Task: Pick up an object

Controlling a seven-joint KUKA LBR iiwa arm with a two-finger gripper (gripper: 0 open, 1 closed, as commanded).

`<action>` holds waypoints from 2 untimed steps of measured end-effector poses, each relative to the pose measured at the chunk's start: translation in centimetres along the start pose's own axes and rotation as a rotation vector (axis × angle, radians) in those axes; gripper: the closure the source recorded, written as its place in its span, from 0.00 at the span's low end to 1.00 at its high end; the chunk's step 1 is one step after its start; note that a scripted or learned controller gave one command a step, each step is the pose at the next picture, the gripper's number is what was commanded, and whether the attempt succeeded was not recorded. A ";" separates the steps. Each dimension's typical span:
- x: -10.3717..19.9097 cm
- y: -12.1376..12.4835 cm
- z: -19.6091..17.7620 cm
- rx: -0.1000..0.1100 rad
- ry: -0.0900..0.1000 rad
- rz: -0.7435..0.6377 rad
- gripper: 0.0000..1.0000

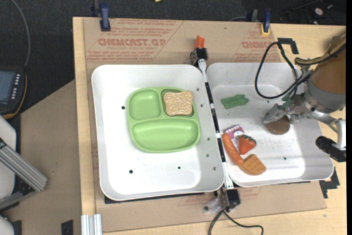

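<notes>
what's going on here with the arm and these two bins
A robot arm reaches in from the right over the right bin, with its gripper low beside a brown round item. Nothing is seen lifted. That bin also holds a green piece, a carrot, a strawberry and a waffle-like piece. The left bin holds a green tray with toast in its upper right compartment.
</notes>
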State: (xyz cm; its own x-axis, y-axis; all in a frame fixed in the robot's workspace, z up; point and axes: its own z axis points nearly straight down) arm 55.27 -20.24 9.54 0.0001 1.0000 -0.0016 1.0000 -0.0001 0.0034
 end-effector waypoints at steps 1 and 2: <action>8.2 3.8 1.1 -0.001 0.002 -0.008 1.00; 14.4 1.6 -9.6 -0.007 0.003 -0.008 1.00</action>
